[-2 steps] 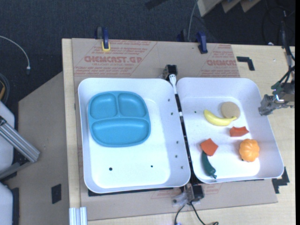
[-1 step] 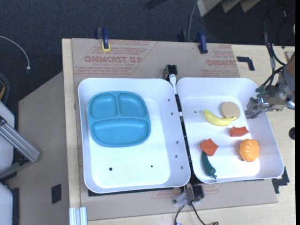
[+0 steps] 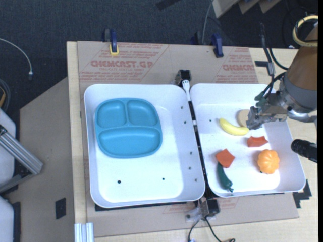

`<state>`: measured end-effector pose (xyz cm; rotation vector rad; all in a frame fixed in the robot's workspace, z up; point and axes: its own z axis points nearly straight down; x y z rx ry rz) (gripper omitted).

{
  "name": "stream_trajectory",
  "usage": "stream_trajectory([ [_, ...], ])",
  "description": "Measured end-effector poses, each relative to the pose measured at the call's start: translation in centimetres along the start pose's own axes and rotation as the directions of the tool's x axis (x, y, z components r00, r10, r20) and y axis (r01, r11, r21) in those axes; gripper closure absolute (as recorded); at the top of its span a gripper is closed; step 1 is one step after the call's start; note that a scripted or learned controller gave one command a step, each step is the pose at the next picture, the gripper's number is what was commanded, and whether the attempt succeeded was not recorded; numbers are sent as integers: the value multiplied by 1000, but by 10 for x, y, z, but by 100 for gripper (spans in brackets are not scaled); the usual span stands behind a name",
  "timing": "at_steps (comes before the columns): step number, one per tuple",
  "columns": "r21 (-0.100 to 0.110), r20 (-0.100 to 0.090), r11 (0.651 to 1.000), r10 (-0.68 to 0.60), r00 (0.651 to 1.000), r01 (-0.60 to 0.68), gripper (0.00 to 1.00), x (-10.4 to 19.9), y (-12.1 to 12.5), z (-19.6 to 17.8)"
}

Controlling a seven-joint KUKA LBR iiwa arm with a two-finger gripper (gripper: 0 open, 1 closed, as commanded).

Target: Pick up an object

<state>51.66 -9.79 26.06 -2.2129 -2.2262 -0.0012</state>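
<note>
down at the near edge of the right bin (image 3: pixel 290 183), a green pepper (image 3: pixel 224 178) lies beside a red block (image 3: pixel 225 158), with an orange pumpkin-like toy (image 3: pixel 268 161) off to the right. just past them, a small red-orange piece (image 3: pixel 257 141). further back, the yellow banana (image 3: pixel 233 127), and the pincer (image 3: pixel 254 118) hovers right at its right end; spread or pressed together, i cannot tell. over in the left bin (image 3: pixel 174 180) sits a blue divided plate (image 3: pixel 129 127). all on the desk (image 3: pixel 151 59).
</note>
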Motion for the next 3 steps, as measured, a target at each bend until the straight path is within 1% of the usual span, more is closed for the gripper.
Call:
stream_trajectory([
  [1,2,0,1000,2,1000,-2,100,52,-4,18],
  [2,1,0,1000,0,1000,0,100,103,-10,13],
  [3,3,2,1000,2,1000,-2,100,154,-8,31],
])
